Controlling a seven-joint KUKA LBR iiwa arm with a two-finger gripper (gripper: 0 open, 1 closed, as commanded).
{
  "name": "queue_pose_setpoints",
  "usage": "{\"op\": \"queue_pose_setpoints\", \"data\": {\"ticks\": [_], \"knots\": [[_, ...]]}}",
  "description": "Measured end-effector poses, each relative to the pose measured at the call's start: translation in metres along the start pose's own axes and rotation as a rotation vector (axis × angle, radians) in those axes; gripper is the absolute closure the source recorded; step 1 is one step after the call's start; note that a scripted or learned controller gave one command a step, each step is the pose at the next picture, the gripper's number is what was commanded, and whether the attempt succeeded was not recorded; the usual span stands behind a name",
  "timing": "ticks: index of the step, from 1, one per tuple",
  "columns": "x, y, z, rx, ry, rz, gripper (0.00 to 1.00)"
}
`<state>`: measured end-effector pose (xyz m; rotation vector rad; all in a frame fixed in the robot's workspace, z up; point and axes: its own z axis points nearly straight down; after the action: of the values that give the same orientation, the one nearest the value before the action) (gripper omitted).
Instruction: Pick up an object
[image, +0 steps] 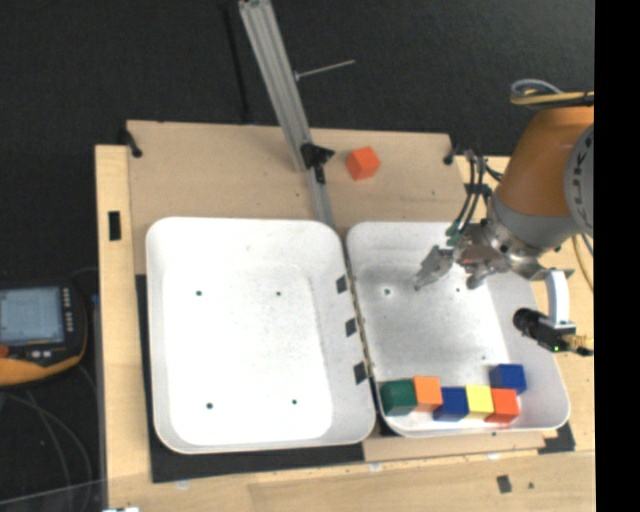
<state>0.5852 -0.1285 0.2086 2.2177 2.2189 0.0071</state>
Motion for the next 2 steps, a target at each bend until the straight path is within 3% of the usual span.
{"op": "queue_pose_setpoints", "data": {"ticks": [1,2], "knots": [[-0.023,-0.031,0.112,0.003,-0.001,0.004,0.0],[-0.068,-0.053,0.11,0.003,-0.004,0.004,0.0]]}}
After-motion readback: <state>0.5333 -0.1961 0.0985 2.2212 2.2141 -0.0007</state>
